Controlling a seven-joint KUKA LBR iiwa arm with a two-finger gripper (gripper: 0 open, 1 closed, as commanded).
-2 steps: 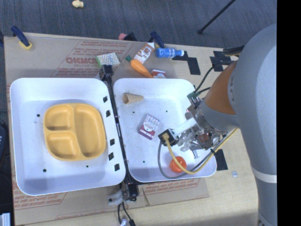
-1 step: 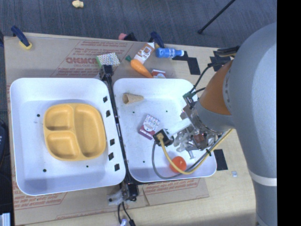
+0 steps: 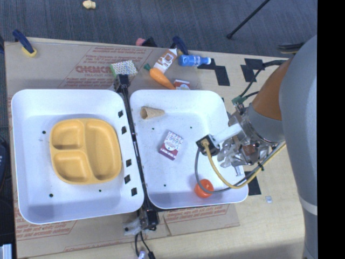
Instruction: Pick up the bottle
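Bench carries two white bins side by side. Left bin (image 3: pixel 21 144) holds a yellow divided plate (image 3: pixel 85 150). Right bin (image 3: pixel 183 198) holds an ice-cream cone (image 3: pixel 152 112) toward its far side, a small red and white packet (image 3: pixel 171 144) near its middle, and an orange round object (image 3: pixel 204 188) near its near right corner. Arm reaches in from the right, its gripper (image 3: pixel 229 154) low over the right edge of the right bin; whether it is apart or together cannot be told. Blue bottle (image 3: pixel 193 61) lies on its side outside the bins, on the bench beyond the right bin's far edge, well apart from the gripper. Left of it lie a white and orange bottle (image 3: pixel 164 60) and a carrot (image 3: pixel 160 78).
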